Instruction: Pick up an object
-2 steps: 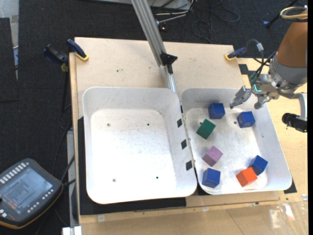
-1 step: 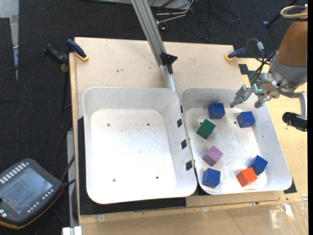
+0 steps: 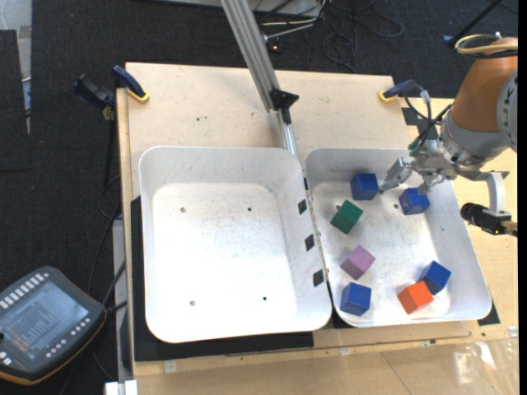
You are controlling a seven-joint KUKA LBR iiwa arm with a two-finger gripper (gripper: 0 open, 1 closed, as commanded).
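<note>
From the overhead camera I see my gripper [image 3: 409, 177] low over the right bin [image 3: 461, 245], near its far wall, a blue cube [image 3: 414, 202] just below the fingers and another blue cube [image 3: 364, 186] to their left. I cannot tell whether the pincer is parted or clenched. I'd centre squarely over one cube before descending, judging the far rim close. Open floor lies mid-bin, between the green cube [image 3: 347, 216] and the orange cube [image 3: 415, 296].
</note>
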